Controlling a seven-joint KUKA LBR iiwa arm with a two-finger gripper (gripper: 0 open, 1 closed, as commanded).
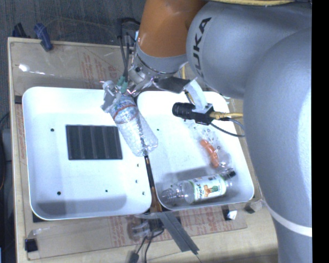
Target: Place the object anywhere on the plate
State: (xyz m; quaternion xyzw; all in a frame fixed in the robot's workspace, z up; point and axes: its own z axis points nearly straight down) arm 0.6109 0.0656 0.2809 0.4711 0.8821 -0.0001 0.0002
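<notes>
1. Nearest the camera, a labelled bottle [200, 189] lies on its side along the front wall of the right bin [167, 147], well to the view's right of the dark ribbed plate [93, 142] and nearer than it
2. A small orange piece [211, 153] lies a little farther back in that bin, among some clear wrapping, about level with the plate's front edge and well apart from it on the right
3. The plate itself lies flat on the floor of the left bin [30, 147], roughly in the middle, with nothing on it
4. The clear bottle [132, 127], the task's thing, slants just right of the plate. Its lower end is over the seam between the two bins, beside the plate's right edge. Its upper end is beyond the plate's far right corner. It does not touch the plate
5. The gripper [123, 89] sits past the plate's far right corner, closed on the clear bottle's crumpled upper end, as far as the slanted view shows
6. The grey arm [252, 64] with its orange band rises behind and right of the plate, covering the right bin's far right part
7. Farthest back, a blue clip [43, 35] sits on the bench edge, beyond the plate's far left corner
</notes>
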